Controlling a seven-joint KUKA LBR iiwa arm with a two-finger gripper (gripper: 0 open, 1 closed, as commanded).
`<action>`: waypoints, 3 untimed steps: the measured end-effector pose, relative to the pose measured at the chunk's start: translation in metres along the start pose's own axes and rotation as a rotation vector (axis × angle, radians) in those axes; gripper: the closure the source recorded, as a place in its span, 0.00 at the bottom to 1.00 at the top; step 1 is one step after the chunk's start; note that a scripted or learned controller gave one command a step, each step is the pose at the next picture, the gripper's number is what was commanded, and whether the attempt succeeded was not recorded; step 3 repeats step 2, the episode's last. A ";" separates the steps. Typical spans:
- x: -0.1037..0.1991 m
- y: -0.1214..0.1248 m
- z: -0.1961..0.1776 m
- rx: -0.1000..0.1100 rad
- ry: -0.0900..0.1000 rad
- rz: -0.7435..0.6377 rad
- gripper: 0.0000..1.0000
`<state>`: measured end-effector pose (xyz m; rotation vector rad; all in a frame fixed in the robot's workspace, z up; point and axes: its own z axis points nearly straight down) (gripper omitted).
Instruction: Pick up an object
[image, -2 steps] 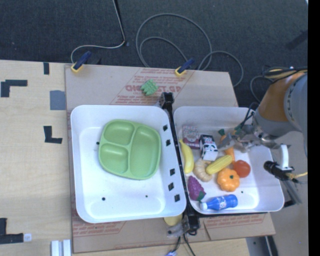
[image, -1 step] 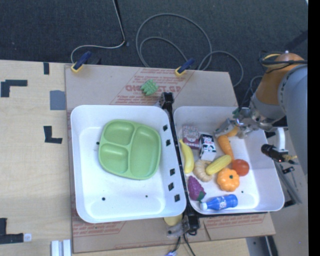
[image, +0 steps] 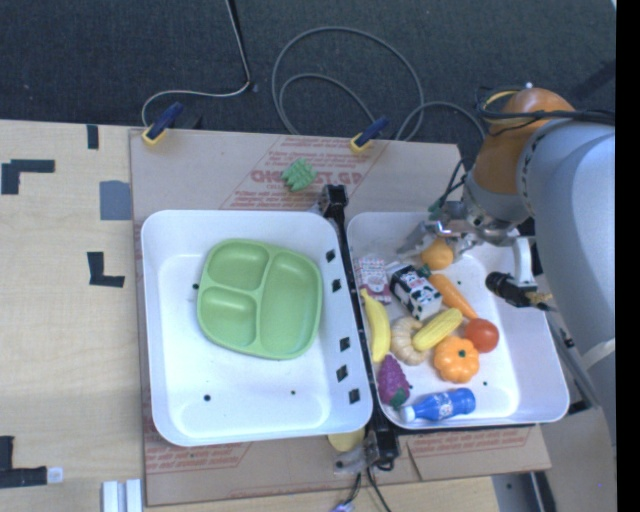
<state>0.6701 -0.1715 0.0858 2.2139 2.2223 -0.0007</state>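
My gripper hangs low over the far end of the right bin, reaching in from the right. Just below it lies a small orange ball, touching or nearly touching the gripper. Close by are a black-and-white cow toy, a carrot, a yellow corn cob and a banana. Nearer the front sit a tomato, an orange pumpkin, purple grapes and a blue bottle. Nothing is visibly held.
The left bin holds a green divided plate. A small green object lies on the cardboard behind the bins. A black divider runs between the bins. Cables loop across the dark floor at the back.
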 end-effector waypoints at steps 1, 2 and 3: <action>-0.001 0.000 -0.010 -0.001 -0.001 0.001 1.00; 0.096 0.001 -0.104 -0.002 0.007 -0.006 1.00; 0.096 0.001 -0.104 -0.002 0.007 -0.006 1.00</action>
